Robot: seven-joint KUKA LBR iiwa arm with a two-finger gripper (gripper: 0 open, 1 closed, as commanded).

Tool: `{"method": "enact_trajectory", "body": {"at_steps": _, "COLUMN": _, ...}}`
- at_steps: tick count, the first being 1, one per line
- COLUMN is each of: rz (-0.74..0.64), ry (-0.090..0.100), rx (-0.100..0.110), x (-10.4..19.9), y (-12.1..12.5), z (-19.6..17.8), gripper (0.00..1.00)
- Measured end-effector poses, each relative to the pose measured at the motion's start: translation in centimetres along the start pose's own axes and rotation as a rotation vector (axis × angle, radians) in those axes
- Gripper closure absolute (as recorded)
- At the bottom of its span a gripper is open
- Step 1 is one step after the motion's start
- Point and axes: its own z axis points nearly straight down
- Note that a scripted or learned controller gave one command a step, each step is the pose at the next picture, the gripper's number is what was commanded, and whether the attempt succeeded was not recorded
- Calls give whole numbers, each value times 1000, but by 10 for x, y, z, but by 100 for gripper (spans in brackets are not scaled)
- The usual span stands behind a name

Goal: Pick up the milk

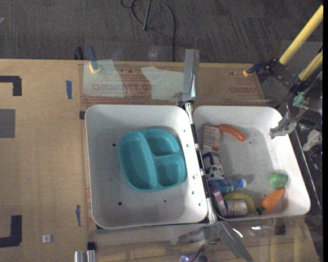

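The milk carton lies flat in the right bin, against the wall shared with the left bin, its long axis running up and down that wall; the gripper hangs at the bin's far right edge, so the carton lies leftward across the bin; its grip cannot be told.

Arm: you see it cut off by the frame's upper right edge; only yellow and dark parts show.
Gripper: small and blurred at the right bin's upper right rim; you cannot tell how it stands.
Carton: its print is too blurred for you to read.
Can: partly hidden behind the banana, lower right.
Cables: cut off at the top edge.
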Motion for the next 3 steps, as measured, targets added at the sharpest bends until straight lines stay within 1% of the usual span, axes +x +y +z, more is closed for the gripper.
{"method": "enact_trajectory", "body": {"at_steps": 1, "rz": -118, "ry": 1, "rx": 2, "x": 19, "y": -28, "z": 128, "gripper": 0}}
{"method": "enact_trajectory", "body": {"at_steps": 2, "rz": -94, "ry": -2, "rx": -12, "x": 48, "y": -29, "z": 224, "gripper": 0}}
{"method": "enact_trajectory", "body": {"at_steps": 3, "rz": 73, "ry": 0, "rx": -1, "x": 34, "y": 81, "z": 187, "gripper": 0}}
